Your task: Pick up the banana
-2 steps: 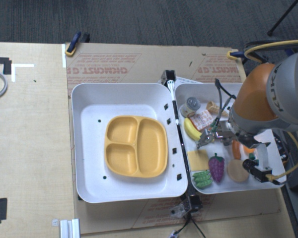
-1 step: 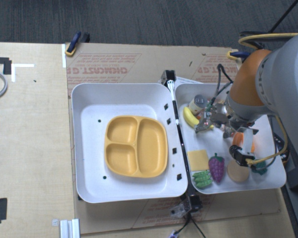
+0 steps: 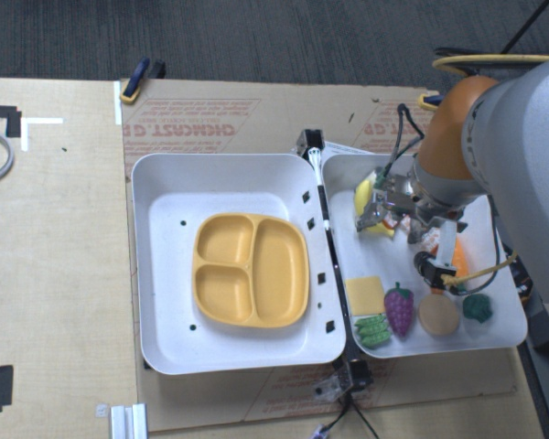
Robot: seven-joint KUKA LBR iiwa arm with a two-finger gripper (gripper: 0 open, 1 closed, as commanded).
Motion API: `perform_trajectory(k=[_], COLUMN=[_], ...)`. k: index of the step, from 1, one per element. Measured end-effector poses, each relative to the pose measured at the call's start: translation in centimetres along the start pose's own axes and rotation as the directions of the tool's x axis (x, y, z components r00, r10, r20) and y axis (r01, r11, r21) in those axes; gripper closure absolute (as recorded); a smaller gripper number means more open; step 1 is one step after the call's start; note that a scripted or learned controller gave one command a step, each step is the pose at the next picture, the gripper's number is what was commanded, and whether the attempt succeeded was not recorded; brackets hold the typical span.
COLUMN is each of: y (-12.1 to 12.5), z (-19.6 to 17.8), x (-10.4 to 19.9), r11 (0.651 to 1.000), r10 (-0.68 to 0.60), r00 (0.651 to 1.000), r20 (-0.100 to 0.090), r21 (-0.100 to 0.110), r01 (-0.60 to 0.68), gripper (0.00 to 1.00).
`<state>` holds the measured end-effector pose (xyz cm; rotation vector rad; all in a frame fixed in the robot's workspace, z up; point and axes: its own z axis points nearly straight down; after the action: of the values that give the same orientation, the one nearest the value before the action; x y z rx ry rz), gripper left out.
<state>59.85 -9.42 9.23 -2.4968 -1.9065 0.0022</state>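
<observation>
banana (image 3: 364,201) sits in the right bin (image 3: 494,337), up around 10 o'clock of that bin near its left wall, yellow and partly tucked under the gripper (image 3: 382,216). the gripper is right on top of it, touching or nearly so, but honestly can't tell if the claw is clenched or loose. lower in that bin: cheese slice (image 3: 365,293), grapes (image 3: 399,307), green peas (image 3: 373,331). left bin (image 3: 156,245) has a yellow divided plate (image 3: 252,270) dead center.
</observation>
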Motion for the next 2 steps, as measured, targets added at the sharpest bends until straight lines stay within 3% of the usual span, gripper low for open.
perform_trajectory(k=[1,2], y=[0.0,4.0], z=[-1.0,-0.2], x=[0.0,0.6], r11=[1.000,0.992], r10=[-0.002,0.130], r00=[1.000,0.992], r20=[0.001,-0.001], r21=[0.001,-0.003], r01=[0.002,-0.130], gripper=[1.00,1.00])
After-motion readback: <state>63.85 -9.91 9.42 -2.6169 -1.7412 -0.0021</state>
